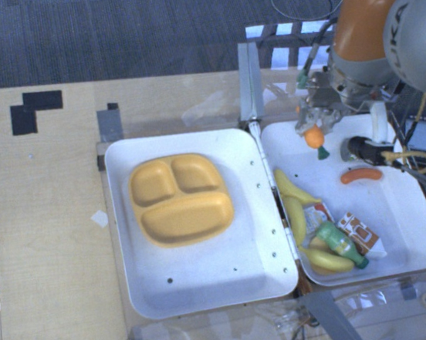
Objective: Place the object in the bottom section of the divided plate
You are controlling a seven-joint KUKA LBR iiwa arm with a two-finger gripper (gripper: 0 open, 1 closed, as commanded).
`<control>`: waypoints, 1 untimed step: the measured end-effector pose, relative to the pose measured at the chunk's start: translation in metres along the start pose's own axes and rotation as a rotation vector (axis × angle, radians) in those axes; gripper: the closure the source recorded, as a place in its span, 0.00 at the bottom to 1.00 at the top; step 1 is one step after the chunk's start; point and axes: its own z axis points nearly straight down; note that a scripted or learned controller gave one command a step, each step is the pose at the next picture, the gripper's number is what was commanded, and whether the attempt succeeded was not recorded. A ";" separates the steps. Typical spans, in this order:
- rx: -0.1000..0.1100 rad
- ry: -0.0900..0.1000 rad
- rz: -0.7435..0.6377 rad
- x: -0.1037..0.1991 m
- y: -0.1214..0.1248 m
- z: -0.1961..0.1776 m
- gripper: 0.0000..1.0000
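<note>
Arm (380,19) bent down, pincer (317,119) lowered

- The arm (411,19) bears dark letters on its grey shell at the right edge of the view; they look like part of "KUKA", cut off by the frame.
- A packet (359,233) in the right bin (405,210) has brown and white print, too small to read.
- A green bottle (337,241) shows no legible label.
</note>
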 end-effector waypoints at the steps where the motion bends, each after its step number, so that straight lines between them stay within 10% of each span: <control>1: -0.001 0.001 0.025 0.011 0.011 -0.004 1.00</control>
